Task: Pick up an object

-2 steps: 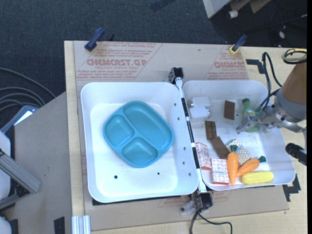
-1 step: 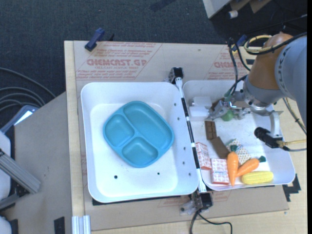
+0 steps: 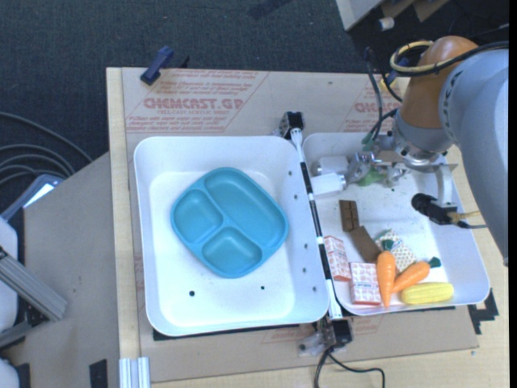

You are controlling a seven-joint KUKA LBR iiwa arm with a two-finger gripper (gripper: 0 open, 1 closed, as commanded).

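At the near edge of the right bin [image 3: 477,285], a yellow corn cob [image 3: 426,294] lies along the front rim; just beside it, two orange carrots [image 3: 396,275] lean together, the left one nearly upright in the view, the right one slanting toward the corn; a small patterned packet [image 3: 396,242] peeks out just behind them; to their left, two red-and-white cartons [image 3: 351,272] rest against the divider between the bins; a little farther back, a brown bar [image 3: 356,228] lies on the bin floor, bent partway along its length.

The left bin [image 3: 153,217] carries a blue divided plate [image 3: 229,221] with three compartments, set near its middle and turned at an angle.

At the far end of the right bin, the gripper [image 3: 365,170] hangs low over the back corner, with something small and green at its tip; whether its jaws are spread or closed on anything I cannot tell, since the metal parts blur together there; a white block [image 3: 325,183] sits just left of it, against the divider; the grey arm [image 3: 477,95] with its orange band [image 3: 428,83] comes in from the right; behind both bins stretches the bench's brown board [image 3: 202,99] printed with red lettering.
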